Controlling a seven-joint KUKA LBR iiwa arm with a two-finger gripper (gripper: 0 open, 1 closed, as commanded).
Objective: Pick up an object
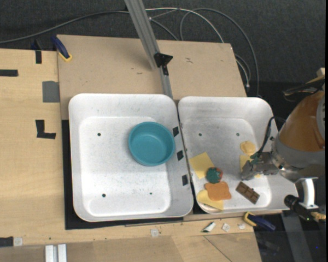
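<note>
Seemingly the pick was not yet made, for the gripper (250, 171) hung low in the right-hand shallow white bin (224, 107), just beside the small brown chocolate-like bar (247, 191) lying flat on its floor, though whether the jaws were spread I could not tell.

Legible text, labels, brands, numbers, signs: none. No readable marking on either bin, the objects, or the surface.

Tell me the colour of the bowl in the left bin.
Teal blue; the bowl shows clearly in the camera view.
</note>
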